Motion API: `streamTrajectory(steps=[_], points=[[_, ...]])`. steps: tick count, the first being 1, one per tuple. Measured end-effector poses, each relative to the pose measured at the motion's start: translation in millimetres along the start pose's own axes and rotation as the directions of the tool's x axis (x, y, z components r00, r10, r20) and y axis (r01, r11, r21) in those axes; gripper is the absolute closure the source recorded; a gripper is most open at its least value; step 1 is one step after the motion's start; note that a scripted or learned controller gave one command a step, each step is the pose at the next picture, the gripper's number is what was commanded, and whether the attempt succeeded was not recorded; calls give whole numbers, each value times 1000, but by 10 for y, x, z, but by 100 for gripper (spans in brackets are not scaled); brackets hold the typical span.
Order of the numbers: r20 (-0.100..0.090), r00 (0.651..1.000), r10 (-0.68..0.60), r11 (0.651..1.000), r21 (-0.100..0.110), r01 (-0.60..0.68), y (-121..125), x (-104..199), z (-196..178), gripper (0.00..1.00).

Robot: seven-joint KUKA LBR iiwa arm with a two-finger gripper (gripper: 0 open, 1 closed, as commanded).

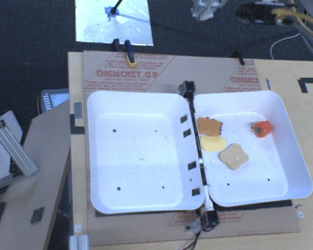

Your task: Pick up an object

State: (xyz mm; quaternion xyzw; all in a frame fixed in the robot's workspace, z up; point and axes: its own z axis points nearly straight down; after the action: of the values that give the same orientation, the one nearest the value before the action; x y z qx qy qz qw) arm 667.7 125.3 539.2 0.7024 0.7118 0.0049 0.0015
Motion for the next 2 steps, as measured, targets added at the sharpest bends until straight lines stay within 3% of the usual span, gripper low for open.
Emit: streamTrajectory(steps=[1,2], points=[[1,1000,0,1000,7,0,6,876,50,100],[3,1000,6,1000,7,-6,18,1104,47,100]])
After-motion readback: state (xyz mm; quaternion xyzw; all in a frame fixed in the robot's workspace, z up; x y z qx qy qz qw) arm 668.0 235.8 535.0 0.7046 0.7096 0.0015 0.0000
